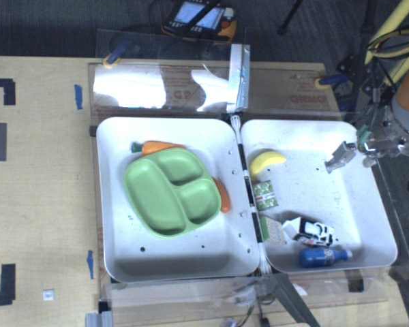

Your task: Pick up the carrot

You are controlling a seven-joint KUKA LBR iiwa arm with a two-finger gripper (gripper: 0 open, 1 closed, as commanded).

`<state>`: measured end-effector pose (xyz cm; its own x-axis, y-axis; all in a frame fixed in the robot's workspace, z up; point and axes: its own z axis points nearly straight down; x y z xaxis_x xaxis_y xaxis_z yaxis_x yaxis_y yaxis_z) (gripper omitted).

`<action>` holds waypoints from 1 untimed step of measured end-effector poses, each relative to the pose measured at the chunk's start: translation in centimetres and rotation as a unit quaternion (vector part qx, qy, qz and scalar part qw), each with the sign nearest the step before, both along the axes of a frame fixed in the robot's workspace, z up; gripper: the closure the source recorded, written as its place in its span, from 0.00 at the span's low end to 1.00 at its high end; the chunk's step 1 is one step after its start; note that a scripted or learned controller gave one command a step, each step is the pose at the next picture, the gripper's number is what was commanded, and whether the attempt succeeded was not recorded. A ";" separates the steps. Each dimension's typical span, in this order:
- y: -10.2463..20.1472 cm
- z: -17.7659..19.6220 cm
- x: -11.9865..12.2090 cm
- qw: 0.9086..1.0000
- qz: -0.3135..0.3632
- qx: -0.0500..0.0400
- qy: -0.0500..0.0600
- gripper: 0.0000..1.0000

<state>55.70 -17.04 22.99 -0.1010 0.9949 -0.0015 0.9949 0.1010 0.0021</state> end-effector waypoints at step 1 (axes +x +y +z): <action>6.4 -12.5 -1.1 0.991 0.136 0.000 0.001 0.00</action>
<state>54.60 -10.66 10.48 -0.3652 0.9309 -0.0003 0.9309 0.3652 0.0009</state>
